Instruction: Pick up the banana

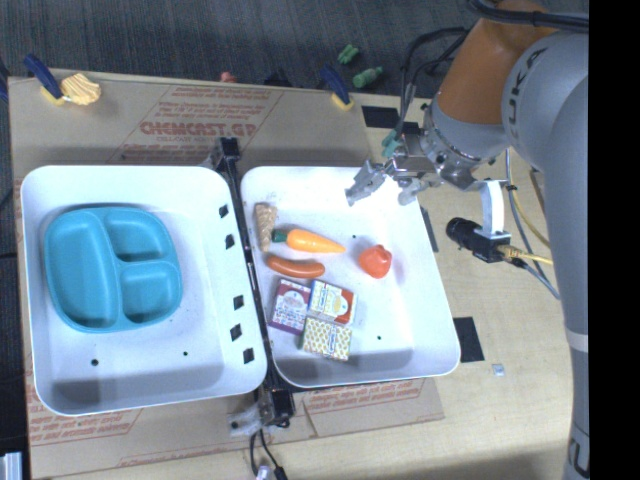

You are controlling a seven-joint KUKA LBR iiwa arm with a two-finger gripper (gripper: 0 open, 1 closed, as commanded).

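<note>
Grey hand (386, 188) hovers, fingers spread and holding nothing, over the right bin's (425, 333) far edge, above the carrot (312, 240).

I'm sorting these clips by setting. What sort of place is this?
Probably a robot lab bench for grasping trials: two white bins clamped on cardboard, toy food such as a carrot, and a grey arm's gripper hovering above them.

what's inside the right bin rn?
In the right bin: carrot, sausage, red tomato-like piece, a pale stick, three small boxes. Anything under the boxes is covered.
</note>
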